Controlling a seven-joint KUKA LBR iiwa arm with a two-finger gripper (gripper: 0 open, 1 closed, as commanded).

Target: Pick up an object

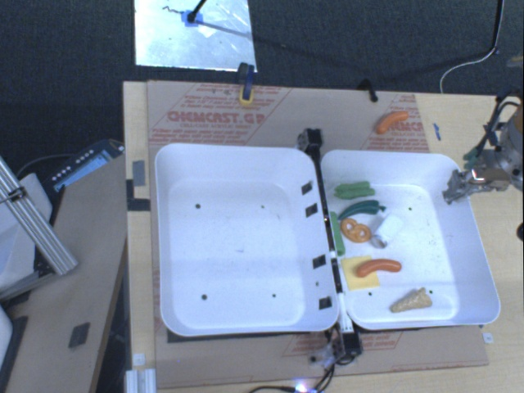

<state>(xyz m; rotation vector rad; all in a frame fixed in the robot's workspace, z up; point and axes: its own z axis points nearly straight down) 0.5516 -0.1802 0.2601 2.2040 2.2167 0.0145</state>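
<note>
the tool point(458, 188) sits at the right edge of the frame, over the upper right rim of the right bin point(475, 256); whether it is apart or together i cannot tell. in that bin lie a green pod point(354, 190), a pretzel point(356, 231), a sausage point(378, 266) on a yellow slice point(360, 274), and a tan wedge point(411, 300). another sausage point(392, 121) lies on the surface point(213, 109) above the bin

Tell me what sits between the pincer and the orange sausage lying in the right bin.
Nothing visible blocks it. The pincer hangs at the right bin's upper right rim; between it and the orange sausage lies bare white floor. The yellow slice and pretzel lie on the sausage's far side.
</note>
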